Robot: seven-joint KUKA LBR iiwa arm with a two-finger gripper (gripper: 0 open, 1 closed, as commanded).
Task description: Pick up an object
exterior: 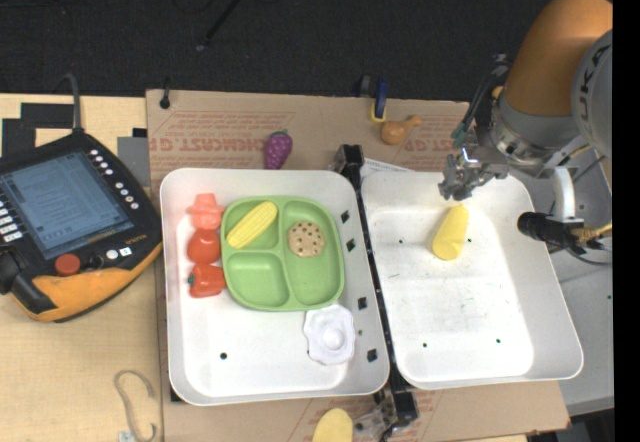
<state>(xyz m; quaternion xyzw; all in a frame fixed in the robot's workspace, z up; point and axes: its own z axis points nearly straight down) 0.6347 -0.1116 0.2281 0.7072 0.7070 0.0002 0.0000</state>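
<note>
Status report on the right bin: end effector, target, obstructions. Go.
End effector above right bin's far edge. Yellow piece lies just below it, not held. Nothing else near it.

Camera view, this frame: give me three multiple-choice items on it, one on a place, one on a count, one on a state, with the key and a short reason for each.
1. Where does the yellow block lie?
A. in the right bin
B. on the green tray
C. on the cardboard behind the bins

2. How many items lie in the compartments of the green divided tray?
A. none
B. two
C. four

3. How does the gripper stand to the yellow block?
A. it has lifted the block clear of the bin
B. it hovers just above and behind the block, not holding it
C. it is down in the left bin

Key: 1 A, the block lies on the right bin floor; 2 B, a corn cob and a cookie; 3 B, the block lies alone below the gripper.
</note>
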